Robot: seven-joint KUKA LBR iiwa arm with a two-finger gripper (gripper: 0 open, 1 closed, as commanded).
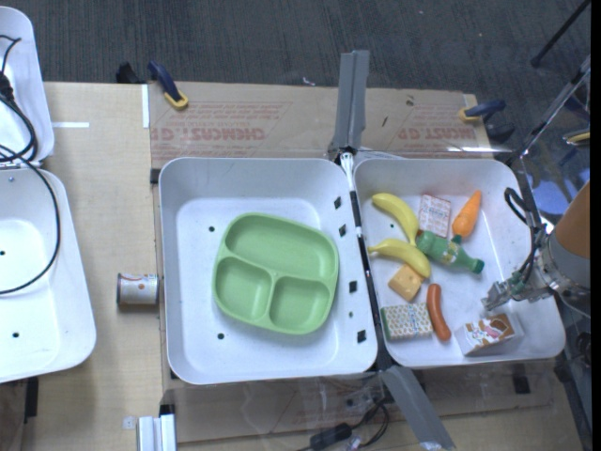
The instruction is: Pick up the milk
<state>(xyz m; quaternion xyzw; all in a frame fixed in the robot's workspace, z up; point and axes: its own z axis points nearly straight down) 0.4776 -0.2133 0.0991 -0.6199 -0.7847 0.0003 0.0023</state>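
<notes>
Pincer (500,294) apart, just above milk carton (488,334) at bin's (540,350) near right corner; could slip, nudged against wall.

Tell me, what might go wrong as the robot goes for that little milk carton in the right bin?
The milk carton lies flat near the bin's front right corner, close to the wall, so the gripper may bump the rim or lack room to close around it. The carton lies tilted, so a grasp could slip off its edges. The sausage and the small box lie to the carton's left; a sideways nudge could push it into them.
</notes>
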